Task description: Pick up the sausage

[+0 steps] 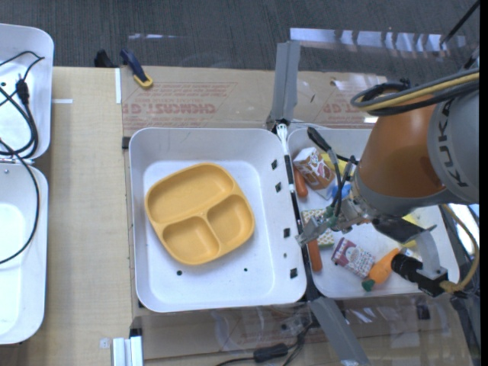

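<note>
The grey arm with the orange band reaches in from the right, and its gripper (326, 221) hangs low over the left part of the right shallow white plastic bin (427, 290). The thick wrist covers most of it from above, so I cannot tell if it is open or closed, and I see no object held in it.

The small orange-red toy sausage (315, 256) lies on the bin floor just below the gripper in the view and a little to its left, close to the bin's left wall. It lies free, apart from the gripper. Another orange-red sausage-shaped piece (301, 183) lies above the gripper in the view, also along this wall (it looks very similar, so which of the 2 is meant I cannot say for sure).

Near the gripper, to its lower right, lies a small flat red-and-white packet (352, 256), and beyond it an orange toy carrot with a green end (383, 268). Above the gripper is a clear bag with brown contents (316, 166).

Well to the left of the gripper, the left shallow white plastic bin (152, 280) holds 1 yellow plastic plate with 3 compartments (200, 213).
</note>
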`<state>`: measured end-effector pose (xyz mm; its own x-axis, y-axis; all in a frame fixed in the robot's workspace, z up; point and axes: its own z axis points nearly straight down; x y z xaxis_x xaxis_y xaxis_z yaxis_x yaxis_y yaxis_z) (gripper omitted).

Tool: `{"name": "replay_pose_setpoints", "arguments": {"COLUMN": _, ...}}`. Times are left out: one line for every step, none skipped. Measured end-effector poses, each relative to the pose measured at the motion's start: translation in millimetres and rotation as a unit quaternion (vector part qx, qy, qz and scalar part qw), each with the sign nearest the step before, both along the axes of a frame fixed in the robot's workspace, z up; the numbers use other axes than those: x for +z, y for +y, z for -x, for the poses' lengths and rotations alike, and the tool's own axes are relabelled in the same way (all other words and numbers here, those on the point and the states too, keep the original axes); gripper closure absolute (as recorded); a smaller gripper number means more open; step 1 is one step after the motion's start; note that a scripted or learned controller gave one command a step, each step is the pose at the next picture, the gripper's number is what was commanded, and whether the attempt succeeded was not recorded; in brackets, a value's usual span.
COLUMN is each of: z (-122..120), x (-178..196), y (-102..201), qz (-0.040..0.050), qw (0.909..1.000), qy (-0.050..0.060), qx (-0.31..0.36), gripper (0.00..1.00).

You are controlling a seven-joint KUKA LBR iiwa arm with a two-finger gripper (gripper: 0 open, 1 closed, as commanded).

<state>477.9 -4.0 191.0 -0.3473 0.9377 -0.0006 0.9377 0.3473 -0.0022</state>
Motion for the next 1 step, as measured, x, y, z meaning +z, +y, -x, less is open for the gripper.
{"name": "replay_pose_setpoints", "arguments": {"z": 0.9, "x": -34.0, "y": -104.1, "qz": -0.0002, "qw": 1.0000, "qy": 0.001, "qx": -0.008, "gripper": 0.00}}
